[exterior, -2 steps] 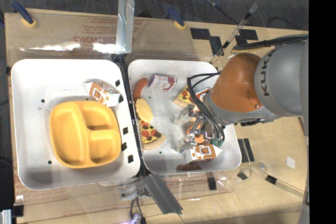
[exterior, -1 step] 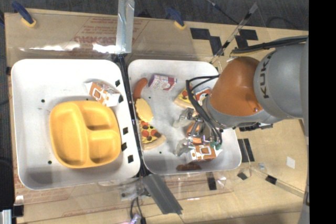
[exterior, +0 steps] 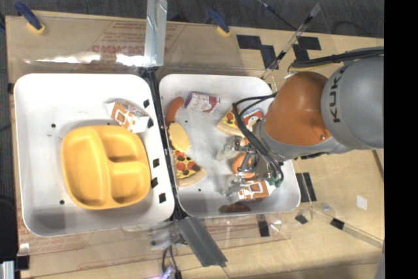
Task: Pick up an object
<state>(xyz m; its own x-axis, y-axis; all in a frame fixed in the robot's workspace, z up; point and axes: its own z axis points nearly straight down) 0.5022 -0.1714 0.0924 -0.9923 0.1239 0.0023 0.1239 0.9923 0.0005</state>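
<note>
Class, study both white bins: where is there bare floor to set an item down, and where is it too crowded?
Left bin: bare floor along the far-left wall and below the yellow divided tray, plus the upper-left corner beside the small carton. Right bin: one bare strip in the middle, between the pizza slice and the gripper. Its right half is crowded with toys under the arm.

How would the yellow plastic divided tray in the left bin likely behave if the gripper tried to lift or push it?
The yellow plastic divided tray looks moulded and rigid, so it probably keeps its shape. Its surface looks smooth and glossy, so fingers might slip off. It lies flat on the left white bin, so it would likely slide when pushed and is unlikely to roll or tip.
</note>
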